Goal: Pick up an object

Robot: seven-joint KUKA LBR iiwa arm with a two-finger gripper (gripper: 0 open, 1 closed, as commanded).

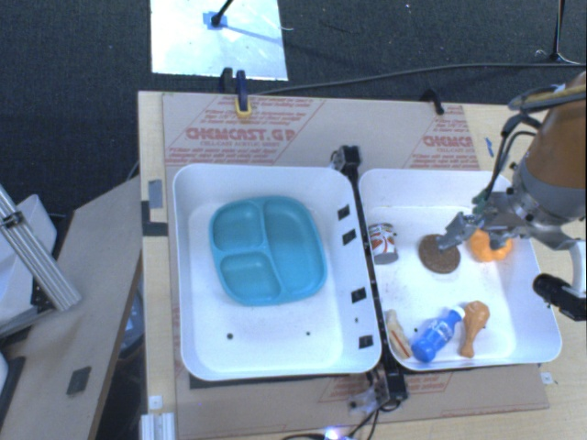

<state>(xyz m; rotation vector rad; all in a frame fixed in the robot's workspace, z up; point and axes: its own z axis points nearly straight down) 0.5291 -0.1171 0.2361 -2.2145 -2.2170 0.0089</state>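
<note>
A: Where is the tool (470, 231)?

B: Low over the right bin (404, 186), reaching in from the right. Its grey tip sits between a brown disc (438, 254) and an orange toy (489, 246), just above the disc's right edge.

A: Spread or pressed together?

B: I cannot tell; the fingers blur into one grey shape. Nothing shows pinched between them.

A: What else lies in that bin?

B: A small can (382, 243) on its side near the left wall. Toward the front, a blue bottle (435, 335) lies at a slant, with a drumstick (473, 324) just beside it on the right and a hot dog (397, 334) just beside it on the left, by the wall.

A: And the left bin (266, 356)?

B: A blue divided plate (268, 249) lies flat in it, toward the back.

A: The bench (303, 126)?

B: Covered by a printed sheet, with both bins side by side on it, touching along the middle.
</note>
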